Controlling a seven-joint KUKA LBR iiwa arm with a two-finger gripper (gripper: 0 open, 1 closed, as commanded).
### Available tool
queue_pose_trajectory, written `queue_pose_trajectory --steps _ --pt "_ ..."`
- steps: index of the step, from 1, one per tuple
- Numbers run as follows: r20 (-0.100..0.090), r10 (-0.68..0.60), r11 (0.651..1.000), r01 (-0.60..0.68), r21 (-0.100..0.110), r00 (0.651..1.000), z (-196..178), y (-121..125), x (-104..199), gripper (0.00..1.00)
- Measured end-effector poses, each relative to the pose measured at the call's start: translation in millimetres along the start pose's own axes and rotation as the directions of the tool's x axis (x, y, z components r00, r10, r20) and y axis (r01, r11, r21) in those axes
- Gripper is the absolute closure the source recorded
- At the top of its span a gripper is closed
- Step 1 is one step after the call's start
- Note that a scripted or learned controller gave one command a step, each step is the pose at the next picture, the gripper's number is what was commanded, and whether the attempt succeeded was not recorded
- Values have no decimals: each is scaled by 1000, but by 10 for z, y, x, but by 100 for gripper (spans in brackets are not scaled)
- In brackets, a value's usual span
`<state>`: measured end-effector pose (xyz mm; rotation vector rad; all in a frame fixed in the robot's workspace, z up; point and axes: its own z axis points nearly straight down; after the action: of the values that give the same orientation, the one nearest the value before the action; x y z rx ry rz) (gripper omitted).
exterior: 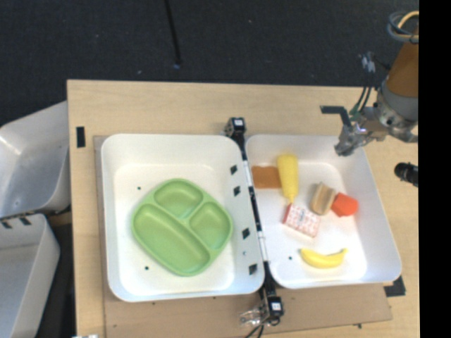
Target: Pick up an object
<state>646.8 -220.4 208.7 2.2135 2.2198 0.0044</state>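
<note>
Over the right bin's (380, 259) far corner the gripper (347, 145) hovers (fingers' state unclear), while the banana (323, 258) looks light, smooth, best pinched mid-curve.

KUKA arm (403, 76) enters from upper right of frame, orange band above the wrist, grey wrist section below it angled down and to the left. Gripper (347, 145) hangs at the arm's lower-left end, approx. pointing downward, w/ a dark bar jutting left from its mount. Gripper tip is small and dim at this res.; nothing is seen between the fingers.
</note>
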Motion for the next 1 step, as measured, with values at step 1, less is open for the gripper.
queue_pose_trajectory --steps 1 --pt "0 -1 1000 1 0 1000 -534 13 -16 100"
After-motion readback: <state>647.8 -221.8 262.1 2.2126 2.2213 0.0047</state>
